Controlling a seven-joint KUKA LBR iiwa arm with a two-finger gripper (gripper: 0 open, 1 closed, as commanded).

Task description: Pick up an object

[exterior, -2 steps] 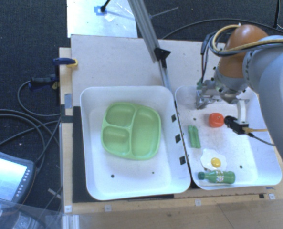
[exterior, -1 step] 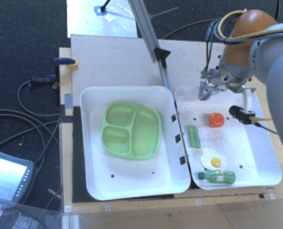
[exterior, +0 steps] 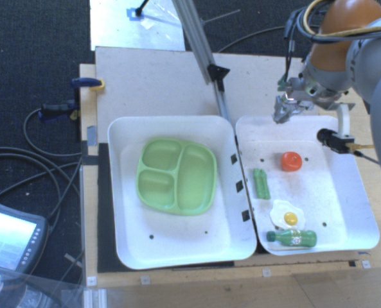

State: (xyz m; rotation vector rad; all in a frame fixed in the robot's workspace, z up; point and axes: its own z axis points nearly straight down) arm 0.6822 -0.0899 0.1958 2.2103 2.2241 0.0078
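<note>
I see the claw [exterior: 284,112] hovering over the right bin's [exterior: 344,191] far rim, its opening too small to judge, while the red tomato [exterior: 292,161], green stick [exterior: 261,183], fried egg [exterior: 286,214] and green bottle [exterior: 293,238] lie below, and a green tray [exterior: 177,176] fills the left bin [exterior: 123,191] on the pale tabletop [exterior: 158,82].
</note>
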